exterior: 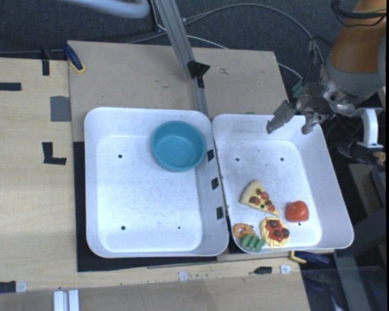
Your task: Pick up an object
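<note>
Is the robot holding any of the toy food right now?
No, nothing is held. The end effector hangs open above the right bin's far edge, away from the pizza slice and tomato.

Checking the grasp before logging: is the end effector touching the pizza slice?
Apart. The camera view shows the end effector open at the right bin's far edge, with bare white floor between it and the pizza slice.

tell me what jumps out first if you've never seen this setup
The blue bowl stands out, at the far right corner of the left bin. Next come the bright toy foods clustered at the near end of the right bin: a pizza slice, a tomato and a few smaller pieces. The gripper hangs open over that bin's far edge, holding nothing.
</note>
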Robot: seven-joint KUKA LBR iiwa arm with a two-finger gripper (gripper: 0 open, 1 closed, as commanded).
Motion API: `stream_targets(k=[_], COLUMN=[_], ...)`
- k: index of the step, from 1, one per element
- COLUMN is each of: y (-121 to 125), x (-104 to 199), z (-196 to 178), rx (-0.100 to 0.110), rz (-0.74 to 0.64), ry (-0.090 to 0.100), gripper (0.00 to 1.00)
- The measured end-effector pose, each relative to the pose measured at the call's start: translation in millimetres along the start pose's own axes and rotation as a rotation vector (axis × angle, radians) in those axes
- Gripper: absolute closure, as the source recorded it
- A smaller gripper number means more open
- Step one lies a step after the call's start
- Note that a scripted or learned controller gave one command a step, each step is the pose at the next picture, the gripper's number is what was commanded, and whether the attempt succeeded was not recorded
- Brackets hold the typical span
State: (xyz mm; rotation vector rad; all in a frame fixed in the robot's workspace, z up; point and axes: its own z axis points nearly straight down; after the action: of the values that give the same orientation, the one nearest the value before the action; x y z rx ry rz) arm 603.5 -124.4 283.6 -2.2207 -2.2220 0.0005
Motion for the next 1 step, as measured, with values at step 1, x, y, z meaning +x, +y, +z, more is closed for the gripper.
stream_targets(k=[1], y=[1.7], x=[0.5], z=[63.2], rx=[0.005], rz=[0.0], ry=[0.001], gripper=[0.0])
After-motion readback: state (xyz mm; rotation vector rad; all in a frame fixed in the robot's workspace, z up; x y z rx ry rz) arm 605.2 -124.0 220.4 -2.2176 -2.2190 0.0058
